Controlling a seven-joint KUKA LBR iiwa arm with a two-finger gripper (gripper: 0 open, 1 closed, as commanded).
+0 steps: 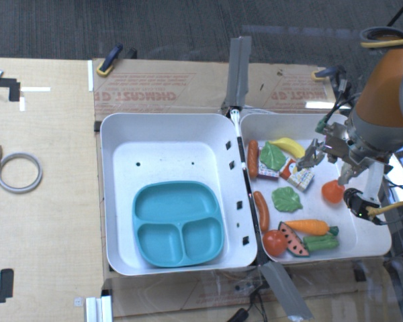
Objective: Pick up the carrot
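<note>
The carrot (307,227) is orange with a green stub at its right end. It lies flat near the front of the right bin (373,243), just above a green vegetable (320,243) and a watermelon slice (294,240). My gripper (328,166) hangs over the middle of that bin, further back than the carrot and well apart from it. Its fingers (312,155) are spread open with nothing between them. An orange-red ball (332,192) lies between the gripper and the carrot.
The right bin also holds a banana (289,146), green leaves (272,156), two sausages (253,158), a small box (299,177) and a tomato (274,242). A teal divided plate (178,223) sits in the left bin (121,153). A tape roll (19,172) lies far left.
</note>
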